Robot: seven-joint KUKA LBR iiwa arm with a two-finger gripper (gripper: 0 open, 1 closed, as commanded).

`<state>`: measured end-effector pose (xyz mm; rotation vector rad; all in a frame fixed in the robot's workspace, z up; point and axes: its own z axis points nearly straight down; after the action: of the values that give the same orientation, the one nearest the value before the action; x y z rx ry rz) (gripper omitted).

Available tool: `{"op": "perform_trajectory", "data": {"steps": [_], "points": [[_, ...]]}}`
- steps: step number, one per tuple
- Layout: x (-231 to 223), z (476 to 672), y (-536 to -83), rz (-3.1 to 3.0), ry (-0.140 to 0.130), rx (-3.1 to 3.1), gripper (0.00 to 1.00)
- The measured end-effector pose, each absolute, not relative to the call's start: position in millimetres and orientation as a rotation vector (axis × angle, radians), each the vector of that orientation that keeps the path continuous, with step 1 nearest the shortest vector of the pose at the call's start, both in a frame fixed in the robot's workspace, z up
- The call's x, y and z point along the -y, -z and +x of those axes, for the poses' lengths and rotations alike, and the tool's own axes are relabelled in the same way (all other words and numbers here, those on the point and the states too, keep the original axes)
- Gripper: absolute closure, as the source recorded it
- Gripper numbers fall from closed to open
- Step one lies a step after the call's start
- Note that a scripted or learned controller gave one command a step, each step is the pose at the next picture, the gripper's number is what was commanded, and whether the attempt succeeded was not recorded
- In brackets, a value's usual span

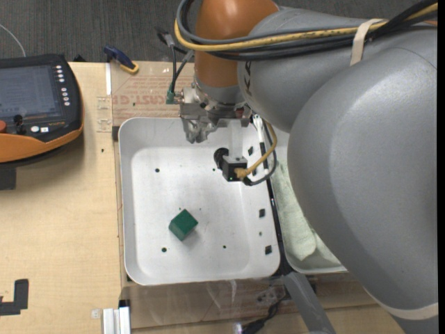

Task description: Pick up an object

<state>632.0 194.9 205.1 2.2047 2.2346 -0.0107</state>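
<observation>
Nearest the lens, the grey KUKA arm (pixel 361 152) filled the right of the view, its orange band (pixel 226 26) above the wrist. The gripper (pixel 197 132) hung over the far edge of the left white bin (pixel 139 270), beside a black cable loop (pixel 233 165); whether its fingers stood apart or closed could not be told, and nothing was seen between them. The green cube (pixel 183 225) lay on the bin floor, toward the near side and well apart from the gripper. Its faces looked about equal, so no long axis was evident; it sat turned, one corner pointing toward the bin's near edge. Judged from this, the approach step called for moving the gripper above the cube, rotating the wrist so the fingers met two opposite flat faces rather than corners, then descending straight. Left of the bin, a teach pendant (pixel 35 106) rested on the wooden bench (pixel 55 235).
</observation>
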Motion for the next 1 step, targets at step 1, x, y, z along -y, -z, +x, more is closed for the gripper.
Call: {"op": "perform_trajectory", "data": {"steps": [1], "points": [[-208.1, 541.5, -200.7, 2.116, 0.006, -2.322, 1.00]]}}
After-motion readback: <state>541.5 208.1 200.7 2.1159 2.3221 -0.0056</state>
